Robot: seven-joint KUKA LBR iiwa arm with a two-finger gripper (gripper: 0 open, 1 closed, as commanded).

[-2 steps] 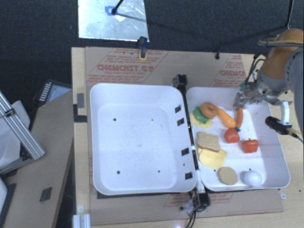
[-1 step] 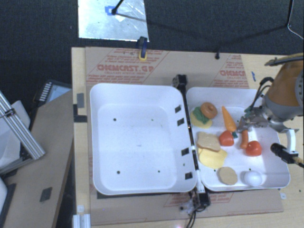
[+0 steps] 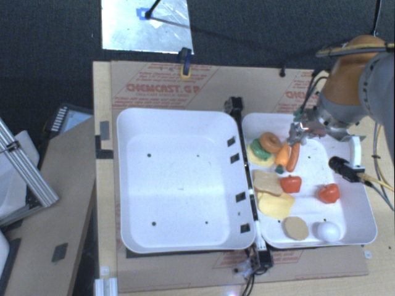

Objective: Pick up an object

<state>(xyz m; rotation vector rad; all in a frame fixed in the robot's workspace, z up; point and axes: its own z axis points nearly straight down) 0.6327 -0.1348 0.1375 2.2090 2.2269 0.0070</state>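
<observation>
The right bin (image 3: 361,217) holds several toy foods. An orange carrot (image 3: 292,156) lies near its back, next to a brown doughnut (image 3: 270,142) and a green and yellow piece (image 3: 259,152). My gripper (image 3: 298,132) hangs low over the back of this bin, right at the carrot's upper end. Whether it touches the carrot is unclear. Nearer the front lie a tan bread slice (image 3: 266,181), a red pepper (image 3: 290,183), a red tomato (image 3: 329,193), a yellow slice (image 3: 276,205), a brown round piece (image 3: 296,228) and a white egg (image 3: 328,231).
The left bin (image 3: 133,125) sits beside the right one, with a black divider (image 3: 245,174) between their rims. The arm's orange band (image 3: 355,73) and a black fitting with a cable (image 3: 342,167) overhang the right bin's right side. A cardboard sheet (image 3: 160,85) lies under both bins.
</observation>
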